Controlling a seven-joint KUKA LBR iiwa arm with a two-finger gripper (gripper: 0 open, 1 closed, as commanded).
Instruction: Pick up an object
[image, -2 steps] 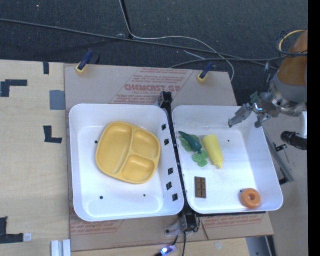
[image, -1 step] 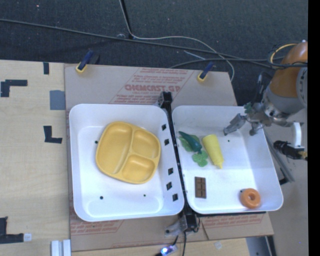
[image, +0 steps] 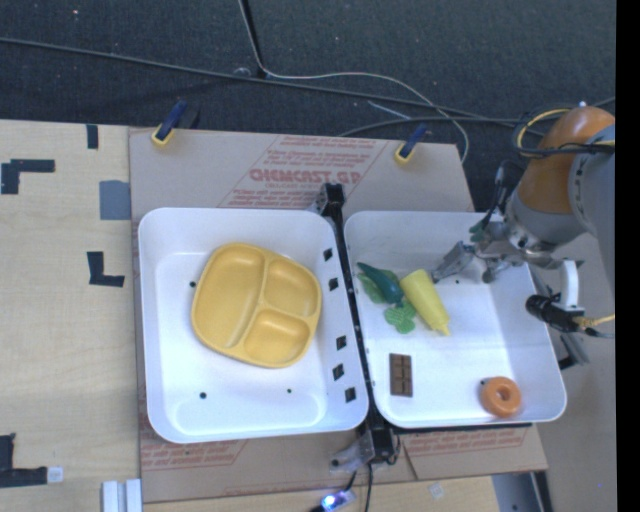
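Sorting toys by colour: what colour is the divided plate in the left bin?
The divided plate is yellow, as seen in the camera view from above.

Arm (image: 575, 170) is cut off at the right edge, so most of its body is out of frame. Gripper (image: 462, 262) over the right bin (image: 520, 345) is small and blurry; can't make out its state. Green toy (image: 385, 295) is partly tucked behind the yellow corn-shaped piece (image: 427, 302), exact shape unclear; markings on the small brown block (image: 401, 375) too fine to read.
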